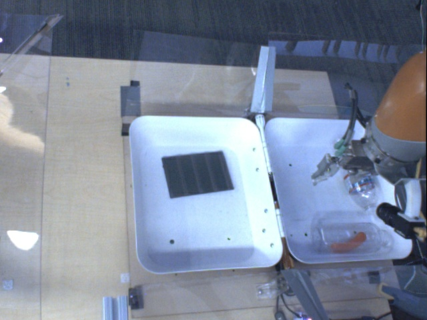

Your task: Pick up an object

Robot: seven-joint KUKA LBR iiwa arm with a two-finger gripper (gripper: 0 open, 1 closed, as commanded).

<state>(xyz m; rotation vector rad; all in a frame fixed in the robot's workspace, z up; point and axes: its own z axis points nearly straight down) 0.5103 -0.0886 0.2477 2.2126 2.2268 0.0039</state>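
My gripper hangs over the middle of the right bin, pointing left. It is open and nothing sits between its fingers. A small clear crumpled plastic object lies just to the right of the gripper, under the wrist. A clear plastic bottle with something orange inside lies on its side along the right bin's front edge, apart from the gripper. In the left bin a dark grey ribbed rectangular mat lies flat, left of centre.
The arm's grey body and orange band cover the right bin's far right side. A metal divider post rises behind the seam between the bins. Wooden bench surface extends to the left.
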